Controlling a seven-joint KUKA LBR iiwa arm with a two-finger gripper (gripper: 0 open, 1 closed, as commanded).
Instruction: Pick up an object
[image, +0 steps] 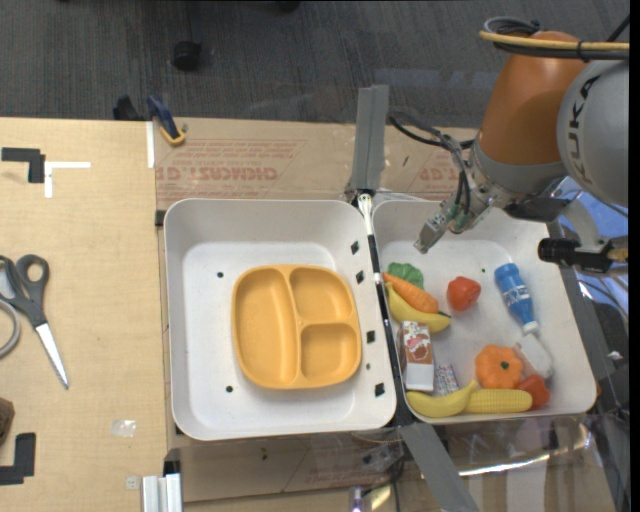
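Nearest us, along the front edge of the right bin (585, 405), we find one corn cob (500, 401) lying crosswise, with one banana (440, 402) curling off its left end and one small pumpkin (498, 366) just behind it. Further in, we count one snack packet (417, 355), one carrot (412, 295) slanting over a green piece (405, 272), one red tomato (463, 292) and one blue bottle (516, 297) with its long axis running roughly front to back. The left bin (190, 330) carries a single yellow divided tray (296, 325), and one pair of scissors (35, 310) lies on the bench well to the left. Farthest back, the gripper (432, 235) hangs over the rear left part of the right bin; we cannot tell how it is set, and nothing shows in it. The tomato lies nearest, towards the front and slightly right; we judge it the likeliest pick.
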